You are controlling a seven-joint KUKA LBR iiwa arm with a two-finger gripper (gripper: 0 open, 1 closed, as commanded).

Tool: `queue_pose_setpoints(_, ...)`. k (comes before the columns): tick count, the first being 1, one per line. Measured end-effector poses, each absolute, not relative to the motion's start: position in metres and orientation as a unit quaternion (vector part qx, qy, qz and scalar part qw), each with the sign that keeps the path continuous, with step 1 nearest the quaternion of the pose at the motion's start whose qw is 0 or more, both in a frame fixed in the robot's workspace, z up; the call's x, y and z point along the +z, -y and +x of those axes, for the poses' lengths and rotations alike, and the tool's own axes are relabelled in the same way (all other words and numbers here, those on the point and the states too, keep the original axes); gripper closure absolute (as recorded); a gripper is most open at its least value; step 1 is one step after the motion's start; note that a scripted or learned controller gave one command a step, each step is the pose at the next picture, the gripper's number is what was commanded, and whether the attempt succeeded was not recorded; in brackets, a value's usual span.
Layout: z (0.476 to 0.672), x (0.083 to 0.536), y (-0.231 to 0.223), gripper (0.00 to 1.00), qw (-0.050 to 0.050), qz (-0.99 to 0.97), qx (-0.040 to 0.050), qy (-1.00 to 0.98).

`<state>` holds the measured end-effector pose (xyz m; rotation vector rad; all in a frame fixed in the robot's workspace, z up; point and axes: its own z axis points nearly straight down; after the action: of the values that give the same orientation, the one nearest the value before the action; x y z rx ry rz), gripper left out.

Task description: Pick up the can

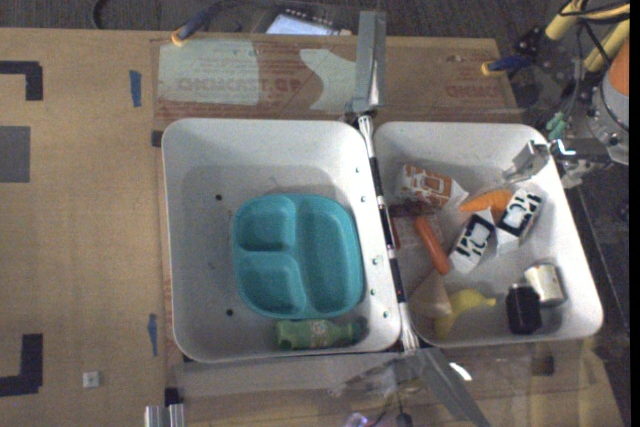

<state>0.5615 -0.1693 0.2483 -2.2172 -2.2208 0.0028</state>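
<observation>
The desk [80, 215] carries two white bins side by side. The left bin [190, 150] holds a teal tray [297, 253] with three compartments, lying flat near its middle, and a green packet [318, 332] lying along the bin's lower wall, just below the tray.

The right bin [450, 140] is crowded. The can [545, 283] lies on its side in the lower right corner of that bin, silver, its round end facing the lower right, touching or just beside a black object [523, 309] below and to its left. Up and left of the can lie two black-and-white boxes: one [520, 212] near the bin's right wall, the other [472, 243] just beside it, lower left. An orange piece [485, 201] sits above them, a carrot [432, 245] lies at a slant in the bin's left half, a white-and-orange carton [428, 185] rests higher up, and a yellow item [467, 302] lies near the lower wall.

The tool [535, 158] hangs at the bin's upper right corner, well apart from the can, with nothing between its fingers; how wide they stand I cannot tell. The arm [615, 95] enters from the frame's right edge.
</observation>
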Motion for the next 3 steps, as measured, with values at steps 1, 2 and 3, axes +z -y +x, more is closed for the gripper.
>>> queue_pose_setpoints(1, 0.567, 0.107, 0.18, 0.0, 0.001, -0.776, 0.0004, 0.63)
queue_pose_setpoints(2, 0.518, 0.139, 0.185, 0.0, 0.002, -0.771, 0.001, 0.637)
queue_pose_setpoints(3, 0.5, 0.112, 0.159, 0.0, -0.012, -0.836, -0.0099, 0.549)
